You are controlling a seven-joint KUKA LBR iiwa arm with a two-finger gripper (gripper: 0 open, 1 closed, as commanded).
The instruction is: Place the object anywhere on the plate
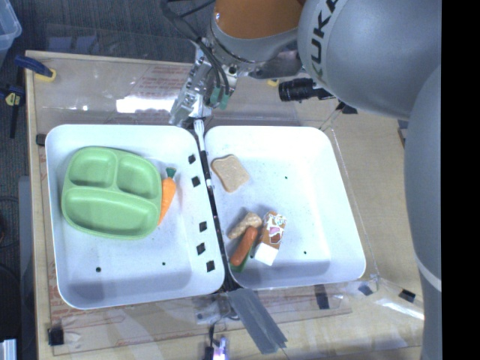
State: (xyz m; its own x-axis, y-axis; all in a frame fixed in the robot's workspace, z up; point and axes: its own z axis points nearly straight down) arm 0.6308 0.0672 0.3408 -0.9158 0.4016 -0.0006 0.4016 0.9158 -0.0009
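Green moulded plate [111,193], seemingly smooth plastic

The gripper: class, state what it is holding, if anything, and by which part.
Nothing shows between the fingers of the gripper, which hangs over the far edge of the bins. The carrot lies beside the green plate; whether the fingers are open cannot be told.

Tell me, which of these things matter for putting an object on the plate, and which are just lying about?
Part of the job:
green plate in the left bin
gripper, above the bins' far edge
likely the carrot beside the plate, though which object is meant is unclear

Just lying about, in the right bin:
bread slice
sausage
small pile of other toy foods
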